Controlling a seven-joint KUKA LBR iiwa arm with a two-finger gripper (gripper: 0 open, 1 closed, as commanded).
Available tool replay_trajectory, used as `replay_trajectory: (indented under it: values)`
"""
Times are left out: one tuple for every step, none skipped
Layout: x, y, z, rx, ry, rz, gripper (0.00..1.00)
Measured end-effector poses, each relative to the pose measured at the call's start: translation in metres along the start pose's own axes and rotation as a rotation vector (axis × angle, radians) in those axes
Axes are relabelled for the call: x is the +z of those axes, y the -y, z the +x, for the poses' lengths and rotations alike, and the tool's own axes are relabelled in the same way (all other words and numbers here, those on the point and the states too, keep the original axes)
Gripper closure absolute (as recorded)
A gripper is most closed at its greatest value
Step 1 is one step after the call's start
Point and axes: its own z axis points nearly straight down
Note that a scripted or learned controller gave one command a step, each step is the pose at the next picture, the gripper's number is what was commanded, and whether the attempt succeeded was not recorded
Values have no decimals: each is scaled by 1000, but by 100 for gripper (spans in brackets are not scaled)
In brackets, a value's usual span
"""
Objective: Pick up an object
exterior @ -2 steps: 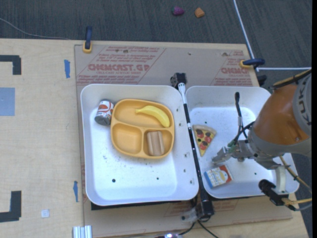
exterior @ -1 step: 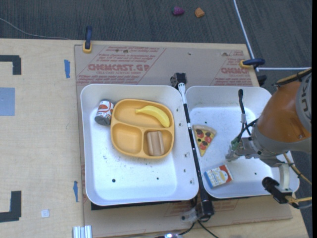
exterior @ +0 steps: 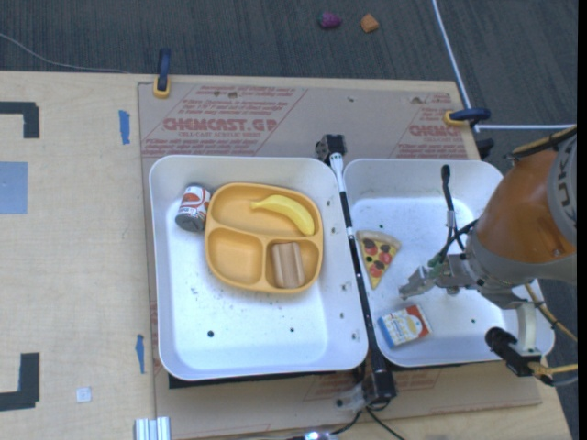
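In the right bin [exterior: 417, 186] lie a pizza slice [exterior: 377, 254] near its left wall and a small red and white carton [exterior: 404, 325] near the front. My gripper [exterior: 413, 286] hangs low over the right bin between these two, just right of the pizza slice and above the carton. No object shows between its fingers. The left bin [exterior: 248, 351] holds a yellow divided plate [exterior: 224, 258] with a banana [exterior: 285, 212] and a brown sausage-like piece [exterior: 287, 265] on it. A small can [exterior: 192, 208] lies left of the plate.
The arm's orange band [exterior: 532, 214] and grey wrist cover the right bin's right side. Cables [exterior: 449, 209] run down to the wrist. A black clamp [exterior: 330, 147] sits between the bins at the back. Two small objects [exterior: 348, 22] lie on the floor beyond the bench.
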Motion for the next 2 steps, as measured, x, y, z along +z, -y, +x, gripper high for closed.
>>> replay_trajectory:
  values:
    - [11, 6, 11, -2, -11, 13, 0]
    - [0, 4, 7, 2, 0, 1, 100]
